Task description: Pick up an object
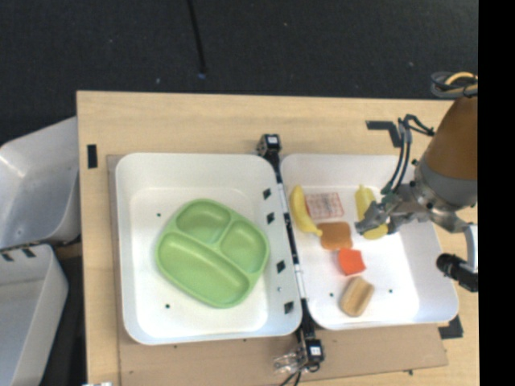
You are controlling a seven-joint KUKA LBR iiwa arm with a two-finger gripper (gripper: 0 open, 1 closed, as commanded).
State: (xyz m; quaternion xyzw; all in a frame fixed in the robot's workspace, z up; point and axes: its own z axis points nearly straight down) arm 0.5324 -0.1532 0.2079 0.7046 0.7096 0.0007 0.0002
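I have the two-finger claw (372, 226) low over the right-hand shallow white bin (418, 296), reaching in from the right, with the grey arm and its orange band (457, 139) rising behind it. A yellow piece (376, 232) sits right at the fingertips, but from this slanted view I cannot tell how far the claw is spread or whether that piece is truly between the fingers. Touching or just left of the tips stands a small yellow block (364, 199), toward the far side of the bin.

Moving outward to the left, a brown square slab (335, 235) lies just beside the claw, and a pale card with a red printed pattern (324, 207) sits on its far side. Further left, a yellow curved banana-shaped toy (301, 210) lies along the bin's left wall. On the near side of the brown slab is a small orange-red cube (351, 261), and nearer still a tan bread-roll-shaped object (356, 297).

Across the divider, the left-hand shallow white bin (137, 312) holds a light green plastic plate with three compartments (212, 252), lying flat near its middle. Both bins rest on a light wooden bench (177, 119).
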